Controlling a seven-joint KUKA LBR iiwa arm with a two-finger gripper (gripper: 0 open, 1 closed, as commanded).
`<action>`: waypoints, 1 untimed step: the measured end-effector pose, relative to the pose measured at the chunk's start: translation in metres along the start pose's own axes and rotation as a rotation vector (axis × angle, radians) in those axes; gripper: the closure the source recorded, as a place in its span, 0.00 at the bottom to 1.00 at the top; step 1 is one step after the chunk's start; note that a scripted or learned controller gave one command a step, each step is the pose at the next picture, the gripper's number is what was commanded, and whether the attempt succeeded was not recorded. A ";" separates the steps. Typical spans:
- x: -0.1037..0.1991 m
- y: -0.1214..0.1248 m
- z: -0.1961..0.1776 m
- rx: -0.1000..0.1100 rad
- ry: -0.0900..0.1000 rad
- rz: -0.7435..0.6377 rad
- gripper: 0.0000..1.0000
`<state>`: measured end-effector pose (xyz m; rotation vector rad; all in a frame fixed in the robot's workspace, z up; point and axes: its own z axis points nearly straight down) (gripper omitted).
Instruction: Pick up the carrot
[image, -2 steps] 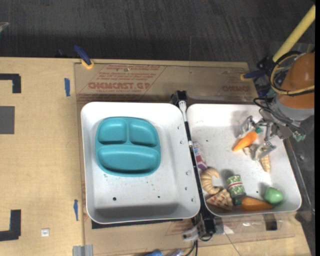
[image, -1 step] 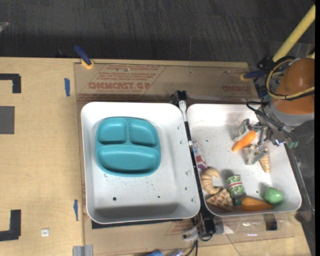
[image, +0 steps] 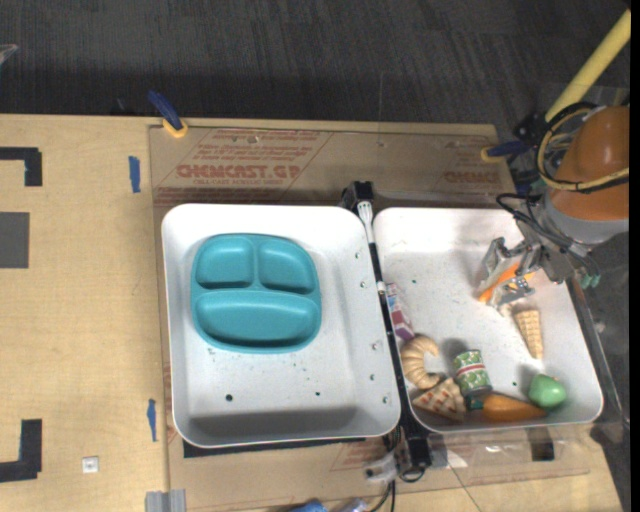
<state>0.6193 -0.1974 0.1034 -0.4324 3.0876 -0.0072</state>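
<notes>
The carrot (image: 510, 407), orange and tapered, lies along the front wall of the right bin (image: 440, 240), with a green round piece (image: 547, 390) at its right end. My gripper (image: 505, 275) hangs low over the back right part of that bin, well behind the carrot and apart from it. A short orange streak shows at the gripper's tip, and I cannot make out what it is. The grey arm with its orange band (image: 597, 160) reaches in from the right.
A waffle cone (image: 529, 330) lies between the gripper and the carrot. A small green-labelled can (image: 470, 372), a pale bread piece (image: 420, 358) and a brown pastry (image: 440, 398) crowd the carrot's left. A teal divided plate (image: 257, 292) sits in the left bin (image: 190, 400).
</notes>
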 end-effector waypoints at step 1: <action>-0.012 -0.011 -0.122 0.002 0.005 0.009 1.00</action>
